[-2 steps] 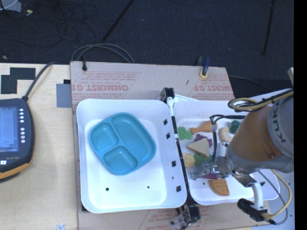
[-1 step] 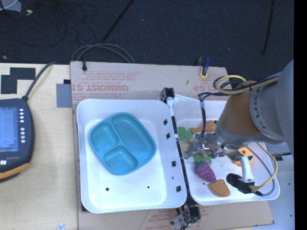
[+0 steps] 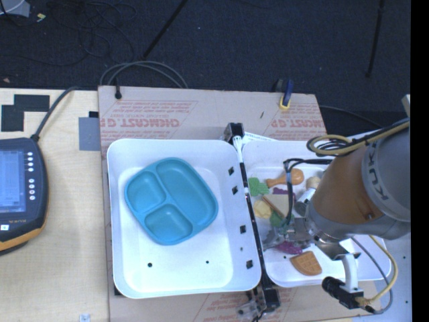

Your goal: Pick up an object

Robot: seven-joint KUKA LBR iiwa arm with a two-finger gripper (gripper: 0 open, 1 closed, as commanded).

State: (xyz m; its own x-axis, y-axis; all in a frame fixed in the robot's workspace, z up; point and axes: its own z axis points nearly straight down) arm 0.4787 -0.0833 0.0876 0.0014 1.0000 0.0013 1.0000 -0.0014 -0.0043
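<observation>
The arm reaches in from the right over the right bin [image 3: 271,154], and its wrist hides much of the bin's right side. My gripper [image 3: 285,233] is low in the bin's left part, among a pile of small toy foods. Around it lie a green leafy piece [image 3: 257,186], a yellow piece [image 3: 263,209], a purple piece [image 3: 290,248], an orange bone-shaped piece [image 3: 285,178] and a tan cracker-like piece [image 3: 307,264]. Whether anything sits between the fingers is hidden by the clutter.
The left bin [image 3: 134,260] holds a blue divided plate [image 3: 171,200] lying flat. A raised divider with black clips [image 3: 241,206] separates the two bins. A teach pendant [image 3: 17,186] lies on the bench at far left. Cables loop off the arm at right.
</observation>
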